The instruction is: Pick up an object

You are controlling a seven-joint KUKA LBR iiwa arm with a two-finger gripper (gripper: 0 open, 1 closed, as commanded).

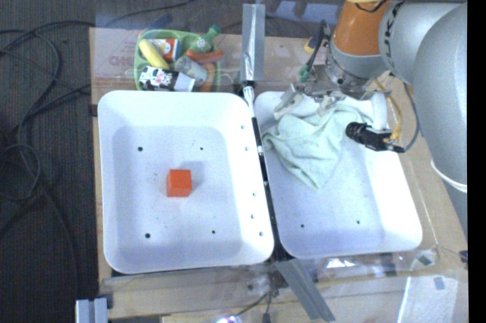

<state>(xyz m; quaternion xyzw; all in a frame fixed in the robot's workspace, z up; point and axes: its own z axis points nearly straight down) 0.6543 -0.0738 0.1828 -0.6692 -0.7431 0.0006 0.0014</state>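
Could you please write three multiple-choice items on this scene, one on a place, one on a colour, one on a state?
1. Where does the small block lie?
A. in the left bin
B. in the right bin
C. in the green basket

2. What colour is that block?
A. blue
B. orange
C. black

3. How does the cloth lie?
A. folded flat
B. crumpled in a heap
C. hanging over the bench edge

Answers: 1 A, it sits near the middle of the left bin. 2 B, orange against the white floor. 3 B, it is bunched in the right bin, under the gripper.
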